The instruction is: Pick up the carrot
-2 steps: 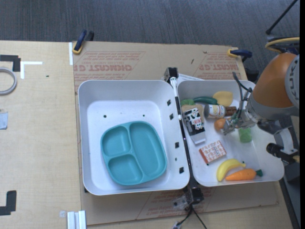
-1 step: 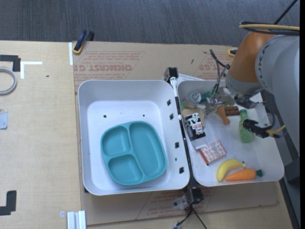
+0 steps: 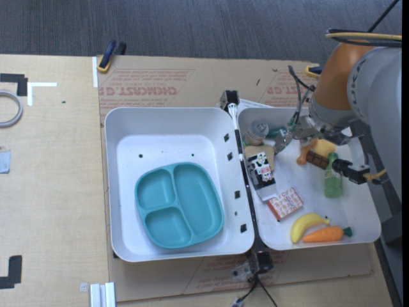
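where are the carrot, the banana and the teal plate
carrot point(image 3: 323, 235), camera view, middle of its orange body
banana point(image 3: 307, 225), camera view, middle of its curve
teal plate point(image 3: 198, 197), camera view, its large compartment

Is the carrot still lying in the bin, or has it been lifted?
Still in the bin. The carrot lies flat on the floor of the right bin, beside the banana, far from the end effector.
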### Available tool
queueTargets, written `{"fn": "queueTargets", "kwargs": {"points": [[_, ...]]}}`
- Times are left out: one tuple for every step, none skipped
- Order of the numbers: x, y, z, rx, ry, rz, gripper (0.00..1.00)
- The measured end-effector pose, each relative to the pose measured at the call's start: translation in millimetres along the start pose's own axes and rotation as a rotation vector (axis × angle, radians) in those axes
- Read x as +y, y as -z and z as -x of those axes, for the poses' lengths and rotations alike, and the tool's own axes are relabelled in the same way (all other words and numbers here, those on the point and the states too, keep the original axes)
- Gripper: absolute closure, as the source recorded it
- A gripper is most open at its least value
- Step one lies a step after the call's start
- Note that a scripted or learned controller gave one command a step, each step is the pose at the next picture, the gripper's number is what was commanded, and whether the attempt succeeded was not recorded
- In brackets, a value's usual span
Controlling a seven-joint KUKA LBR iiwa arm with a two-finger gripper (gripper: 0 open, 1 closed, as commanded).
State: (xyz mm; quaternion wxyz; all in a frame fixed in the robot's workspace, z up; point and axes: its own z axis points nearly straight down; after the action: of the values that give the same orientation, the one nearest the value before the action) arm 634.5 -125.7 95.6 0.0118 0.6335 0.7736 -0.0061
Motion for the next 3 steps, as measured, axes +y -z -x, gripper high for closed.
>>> {"fn": "queueTargets", "kwargs": {"points": [[-16, -4, 60, 0.041, -0.026, -0.008, 0.0], [-23, 21, 85, 0.047, 0.038, -0.012, 0.0], [8, -5, 92, 0.039, -0.123, -0.008, 0.0]]}}
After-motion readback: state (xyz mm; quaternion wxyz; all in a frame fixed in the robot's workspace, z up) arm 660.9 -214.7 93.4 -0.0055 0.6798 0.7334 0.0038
